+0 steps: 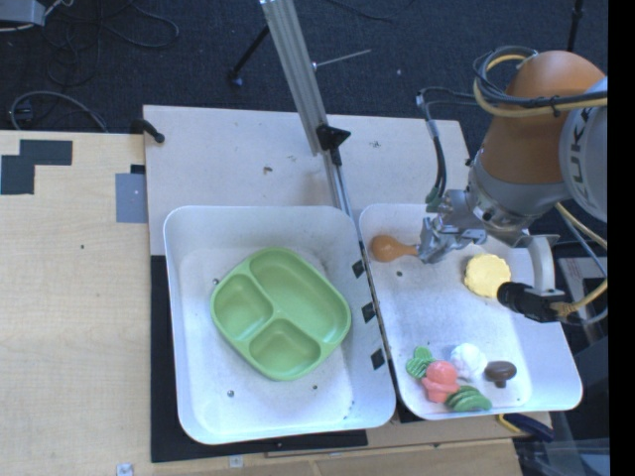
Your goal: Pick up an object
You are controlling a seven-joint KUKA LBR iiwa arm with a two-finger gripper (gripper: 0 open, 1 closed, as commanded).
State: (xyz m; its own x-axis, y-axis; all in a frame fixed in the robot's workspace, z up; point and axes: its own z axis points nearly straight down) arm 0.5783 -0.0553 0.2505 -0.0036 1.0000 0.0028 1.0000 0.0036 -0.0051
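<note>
The bench (248,157) carries two shallow white bins side by side. The left bin (189,365) holds a green divided tray (281,312) with three compartments, lying roughly at its middle and turned at a slant. The right bin (551,375) holds the small things. The arm (541,127) reaches in from the right, its orange band above the wrist, and the gripper (434,246) hangs low over the far left part of the right bin.

Whether the pincer is open or closed cannot be told from this slant; nothing is seen held in it.

Just left of the gripper lies an orange spoon-shaped piece (392,249), its round end toward the bin divider and its thin handle pointing right toward the gripper. It is likely the thing being tried for. It looks like light, stiff plastic, smooth and probably slippery, so it may skate aside if pinched off-centre; the narrow handle near the bowl seems the best place to take hold.

To the right of the gripper sits a yellow round object (487,275), near the bin's right wall. At the near end lies a cluster: a red and green toy (443,382), a white lump (466,356), and a small brown piece (500,372), all close together.
</note>
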